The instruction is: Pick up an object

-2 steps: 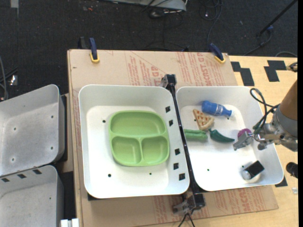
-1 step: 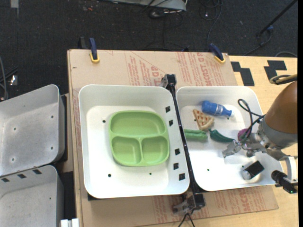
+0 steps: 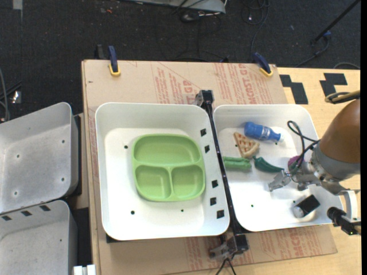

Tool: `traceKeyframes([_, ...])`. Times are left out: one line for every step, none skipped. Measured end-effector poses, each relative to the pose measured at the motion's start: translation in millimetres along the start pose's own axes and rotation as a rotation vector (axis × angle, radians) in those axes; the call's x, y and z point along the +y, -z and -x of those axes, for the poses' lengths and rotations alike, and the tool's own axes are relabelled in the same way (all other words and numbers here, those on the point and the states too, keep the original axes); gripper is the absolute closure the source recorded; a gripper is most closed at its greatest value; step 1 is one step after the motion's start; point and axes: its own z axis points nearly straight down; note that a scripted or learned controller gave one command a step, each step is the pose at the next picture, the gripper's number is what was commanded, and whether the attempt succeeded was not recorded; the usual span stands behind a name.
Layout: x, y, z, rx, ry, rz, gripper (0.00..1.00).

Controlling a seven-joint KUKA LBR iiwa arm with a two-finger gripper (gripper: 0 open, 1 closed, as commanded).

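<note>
Green bits, a blue bottle (image 3: 262, 132) and a waffle wedge (image 3: 246, 145) sit in my right bin (image 3: 269, 219). My gripper (image 3: 282, 182) hovers low just beside the green pepper (image 3: 265, 165), fingers spread, holding nothing. So I'm mid-approach; next I need to line up over the pepper and close

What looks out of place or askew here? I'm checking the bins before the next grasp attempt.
Nothing looks spilled or damaged. The green tray lies flat in the left bin. The blue bottle, waffle piece and green toy lie loosely scattered in the right bin.
</note>
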Motion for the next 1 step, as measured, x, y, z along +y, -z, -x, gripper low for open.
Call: traceKeyframes([0.1, 9.6, -0.1, 0.0, 0.0, 0.001, 1.0])
